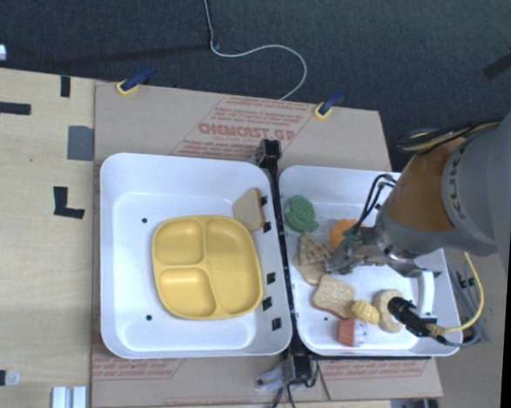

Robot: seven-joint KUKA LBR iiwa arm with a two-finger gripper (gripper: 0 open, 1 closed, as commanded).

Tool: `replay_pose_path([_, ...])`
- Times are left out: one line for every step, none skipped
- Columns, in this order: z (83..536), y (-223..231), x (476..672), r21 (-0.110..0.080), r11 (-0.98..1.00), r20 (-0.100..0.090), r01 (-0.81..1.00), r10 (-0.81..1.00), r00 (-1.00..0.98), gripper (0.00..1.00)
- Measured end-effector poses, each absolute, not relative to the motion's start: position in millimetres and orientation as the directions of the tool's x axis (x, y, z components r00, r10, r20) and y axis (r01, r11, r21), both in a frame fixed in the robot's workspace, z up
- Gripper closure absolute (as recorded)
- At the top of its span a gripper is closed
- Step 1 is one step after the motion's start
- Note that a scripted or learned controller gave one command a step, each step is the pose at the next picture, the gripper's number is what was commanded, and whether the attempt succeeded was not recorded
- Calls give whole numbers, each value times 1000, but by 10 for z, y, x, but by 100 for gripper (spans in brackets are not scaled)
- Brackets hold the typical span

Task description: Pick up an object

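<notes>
The gripper [337, 259] hangs low in the right bin [420, 341], right of the frame's centre; I cannot tell its state. Just left of it lies a pale cracker [310, 251], with a green leaf [302, 212] above and a bread slice [333, 295] below. An orange piece [343, 226] sits beside it. A yellow tray [206, 266] fills the left bin [125, 198].

Fixed overhead view, slightly slanted

The counter [27, 226] and both white bins [114, 232] are seen from above at middle distance; the arm [448, 195] is seen entering from the frame's right.
</notes>
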State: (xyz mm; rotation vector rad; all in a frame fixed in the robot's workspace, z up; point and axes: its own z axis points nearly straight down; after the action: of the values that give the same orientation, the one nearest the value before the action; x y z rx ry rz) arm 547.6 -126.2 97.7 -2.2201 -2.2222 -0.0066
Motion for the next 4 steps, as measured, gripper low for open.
replay_pose_path([1403,-1223,5509,2,2,0,1000,1000,-2,100])
replay_pose_path([1939,-1139,5449,3,2,0,1000,1000,-2,100])
replay_pose_path([2259,-1132,5453,1,2,0,1000,1000,-2,100])
replay_pose_path([2339,-650,5571,-1,6,2,1000,1000,-6,100])
